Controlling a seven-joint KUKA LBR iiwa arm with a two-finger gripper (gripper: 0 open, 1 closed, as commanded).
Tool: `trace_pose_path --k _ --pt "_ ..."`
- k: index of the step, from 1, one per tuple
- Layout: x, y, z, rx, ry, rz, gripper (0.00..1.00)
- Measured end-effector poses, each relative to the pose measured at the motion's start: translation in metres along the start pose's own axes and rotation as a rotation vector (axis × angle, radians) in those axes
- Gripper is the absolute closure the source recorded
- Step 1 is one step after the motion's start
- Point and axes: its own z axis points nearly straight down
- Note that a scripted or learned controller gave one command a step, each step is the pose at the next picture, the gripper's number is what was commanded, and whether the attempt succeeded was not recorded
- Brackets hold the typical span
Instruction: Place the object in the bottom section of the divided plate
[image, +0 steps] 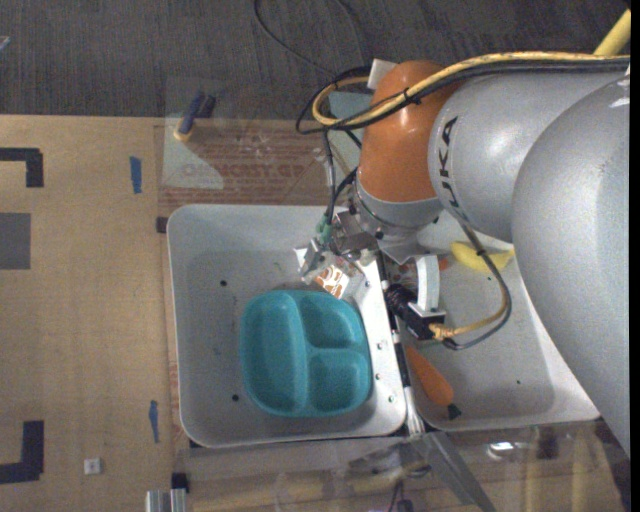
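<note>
A teal divided plate (300, 352) lies in the left white bin (200, 300), with one long section on its left and two smaller ones on its right. My gripper (328, 272) hangs below the orange wrist band, just over the plate's upper right rim. A small orange and white object (336, 281) sits between its fingers, so it is shut on that object. The object is above the rim, not inside any section.
The grey arm covers much of the right bin (520, 400). In that bin lie an orange carrot-like piece (430, 378) and a yellow object (480, 257), partly hidden. Cables (470, 325) loop beside the wrist. The wooden bench (80, 300) extends to the left.
</note>
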Motion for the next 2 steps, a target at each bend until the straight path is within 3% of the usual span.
trace_pose_path --k 1,2 --pt "0.024 -0.007 0.072 -0.031 -0.012 -0.195 0.00" --pt "0.040 -0.002 0.043 -0.021 -0.005 0.145 0.00"
